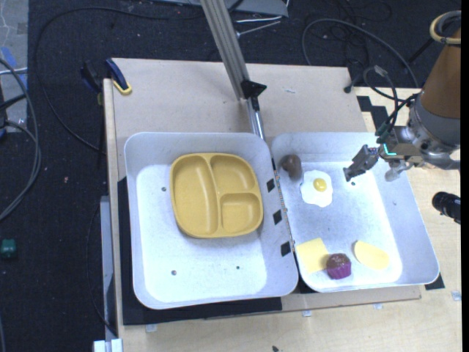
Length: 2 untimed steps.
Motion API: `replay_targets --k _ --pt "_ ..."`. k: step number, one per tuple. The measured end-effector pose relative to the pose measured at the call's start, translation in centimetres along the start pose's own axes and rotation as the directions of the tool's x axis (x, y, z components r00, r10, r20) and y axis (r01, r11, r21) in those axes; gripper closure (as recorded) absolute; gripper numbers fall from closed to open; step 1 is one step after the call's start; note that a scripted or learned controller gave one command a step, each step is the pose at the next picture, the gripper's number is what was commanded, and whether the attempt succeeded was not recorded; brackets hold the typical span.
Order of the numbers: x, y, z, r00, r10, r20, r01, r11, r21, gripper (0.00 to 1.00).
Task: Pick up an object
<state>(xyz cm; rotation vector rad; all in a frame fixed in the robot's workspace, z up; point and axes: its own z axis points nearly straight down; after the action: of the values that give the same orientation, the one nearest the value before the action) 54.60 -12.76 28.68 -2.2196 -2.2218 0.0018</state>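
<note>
The hand [360, 163] hangs over the right bin [410, 226], near its upper right side; I cannot tell how it is set, and nothing shows in its grip. The tan desk [183, 97] stands on a dark floor [58, 35] with cables. A fried egg [318, 189] lies just left of the hand, roundish, with no clear long axis.

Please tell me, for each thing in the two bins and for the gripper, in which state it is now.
Yellow divided plate: upright in left bin, nothing in its compartments.
Fried egg: flat, yolk up, right bin.
Brown ball: resting beside the egg.
Cheese slice: flat.
Purple object: touching the cheese slice.
Yellow piece: flat.
Gripper: above right bin, holding nothing.
</note>
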Motion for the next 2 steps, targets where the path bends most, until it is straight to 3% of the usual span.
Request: replay_targets --k 1,2 --pt "0.0 0.0 -0.1 1.000 0.000 0.000 0.000 1.000 -0.001 0.00" --pt "-0.8 -0.3 5.9 1.000 0.003 0.000 -0.003 1.000 0.004 0.00"
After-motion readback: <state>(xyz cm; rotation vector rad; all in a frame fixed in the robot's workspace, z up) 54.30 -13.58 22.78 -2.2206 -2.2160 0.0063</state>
